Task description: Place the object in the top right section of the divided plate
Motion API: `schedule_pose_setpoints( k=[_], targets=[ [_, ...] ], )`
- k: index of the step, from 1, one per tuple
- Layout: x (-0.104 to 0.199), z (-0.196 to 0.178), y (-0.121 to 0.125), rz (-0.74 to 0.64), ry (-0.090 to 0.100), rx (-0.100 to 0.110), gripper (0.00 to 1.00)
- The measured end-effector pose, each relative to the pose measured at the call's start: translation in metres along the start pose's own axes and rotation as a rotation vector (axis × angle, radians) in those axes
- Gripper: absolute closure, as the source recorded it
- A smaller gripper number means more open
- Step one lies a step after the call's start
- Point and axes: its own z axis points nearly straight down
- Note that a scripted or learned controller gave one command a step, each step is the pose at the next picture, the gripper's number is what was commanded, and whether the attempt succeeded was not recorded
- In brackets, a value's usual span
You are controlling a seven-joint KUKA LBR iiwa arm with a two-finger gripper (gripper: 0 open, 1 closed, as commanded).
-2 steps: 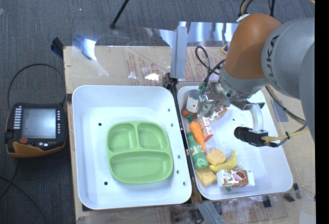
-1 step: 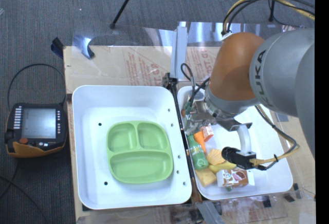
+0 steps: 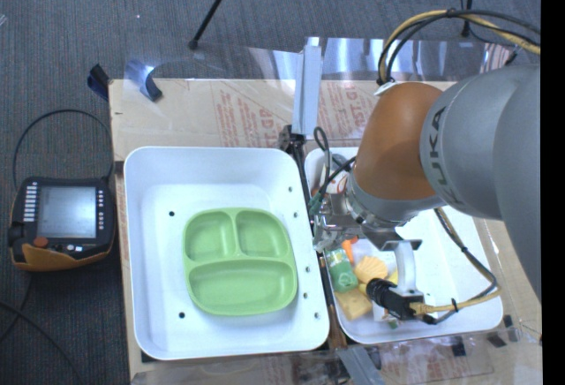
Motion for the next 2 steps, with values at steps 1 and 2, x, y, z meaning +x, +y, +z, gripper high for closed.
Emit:
schedule_pose_setpoints(
  k=[1,2],
  targets=[
    [0.1182,0.0179,0.0038,-0.172,-0.003,-0.001,1.0],
    [0.1178,0.0177,0.004,-0.171,-0.003,-0.001,0.0]
  ],
)
